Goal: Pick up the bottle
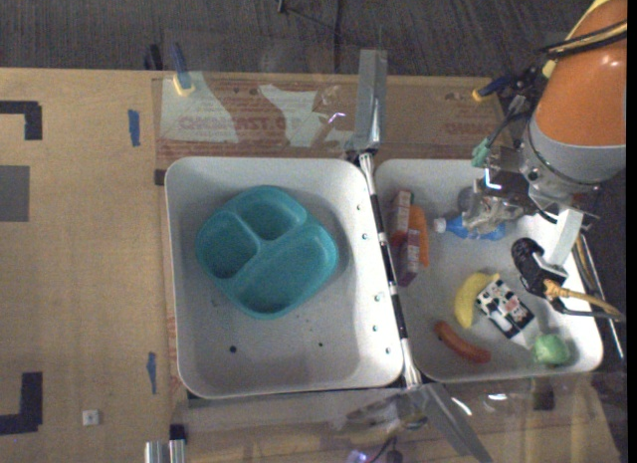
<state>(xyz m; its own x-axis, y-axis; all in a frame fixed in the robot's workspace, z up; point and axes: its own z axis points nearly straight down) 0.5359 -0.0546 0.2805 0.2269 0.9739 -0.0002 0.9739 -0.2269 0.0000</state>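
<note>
Claw [490, 210] hangs low over the bottle [470, 224] in the right bin [587, 351], presumably to grab it; its grip cannot be told.

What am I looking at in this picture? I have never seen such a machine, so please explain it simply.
This is one photo from a camera fixed above a bench, looking down at a slant. The grey and orange shape at the right is a robot arm. At its end is a gripper, a two-finger hand; here I cannot tell if it is open or shut, or if it holds anything.

On the bench are two shallow white bins. The left bin holds a teal plate with compartments. The right bin holds small things: a banana, a sausage, a carrot, a green item and a clear bottle with a blue cap, lying just under the gripper. The arm's job is to pick up that bottle.
</note>
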